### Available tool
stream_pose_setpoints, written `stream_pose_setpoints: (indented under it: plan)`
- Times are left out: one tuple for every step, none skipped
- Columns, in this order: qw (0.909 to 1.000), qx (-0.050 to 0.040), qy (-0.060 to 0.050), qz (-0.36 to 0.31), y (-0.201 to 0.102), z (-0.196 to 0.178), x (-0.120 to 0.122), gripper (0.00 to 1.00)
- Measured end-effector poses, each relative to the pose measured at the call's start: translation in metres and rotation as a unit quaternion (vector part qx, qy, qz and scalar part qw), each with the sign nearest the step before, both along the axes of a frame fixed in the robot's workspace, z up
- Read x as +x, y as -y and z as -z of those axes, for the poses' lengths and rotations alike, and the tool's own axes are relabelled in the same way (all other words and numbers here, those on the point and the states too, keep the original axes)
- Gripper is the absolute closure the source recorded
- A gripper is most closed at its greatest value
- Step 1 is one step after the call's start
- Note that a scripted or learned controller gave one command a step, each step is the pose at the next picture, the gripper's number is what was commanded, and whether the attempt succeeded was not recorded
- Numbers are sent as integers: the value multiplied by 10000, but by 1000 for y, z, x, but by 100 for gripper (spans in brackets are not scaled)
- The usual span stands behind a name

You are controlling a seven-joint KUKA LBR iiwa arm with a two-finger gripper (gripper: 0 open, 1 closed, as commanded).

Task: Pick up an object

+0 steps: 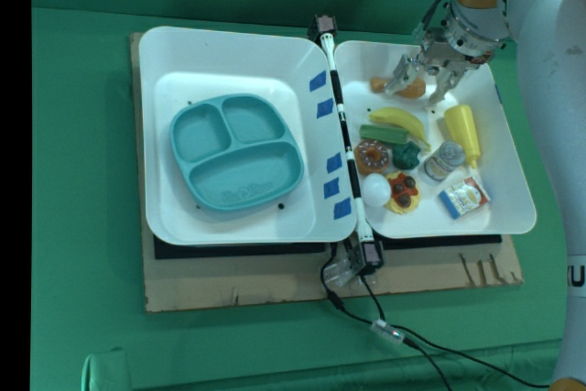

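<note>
Green cloth everywhere, under a cardboard sheet (275, 293) bearing two white bins. Left bin (156, 59): teal divided plate (236, 151), centred. Right bin (508, 197): small orange-brown piece (414, 89) near the far edge, smooth and rounded (kind cannot tell), partly hidden by the gripper (420, 85). Fingers spread apart, straddling that piece, nothing visibly clamped. Nearer the middle: banana (397, 118), yellow bottle (463, 131), tin can (443, 161), white egg (375, 190), small printed packet (463, 197) toward the near edge, lettering too small to read.

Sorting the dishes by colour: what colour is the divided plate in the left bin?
Teal, a plain blue-green; the divided plate shows clearly in the camera view.
</note>
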State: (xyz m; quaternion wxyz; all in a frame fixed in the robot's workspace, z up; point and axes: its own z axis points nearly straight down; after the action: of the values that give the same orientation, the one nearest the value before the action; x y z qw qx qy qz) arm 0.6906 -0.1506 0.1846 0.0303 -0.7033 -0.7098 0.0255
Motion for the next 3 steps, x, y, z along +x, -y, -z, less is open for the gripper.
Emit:
stream_pose_setpoints:
  plan:
    - [9989,-76,459,83,-8,-2,-54,0]
    - [9988,-74,485,76,-43,-3,-89,0]
    - [9987,-73,506,77,-43,-3,-115,0]
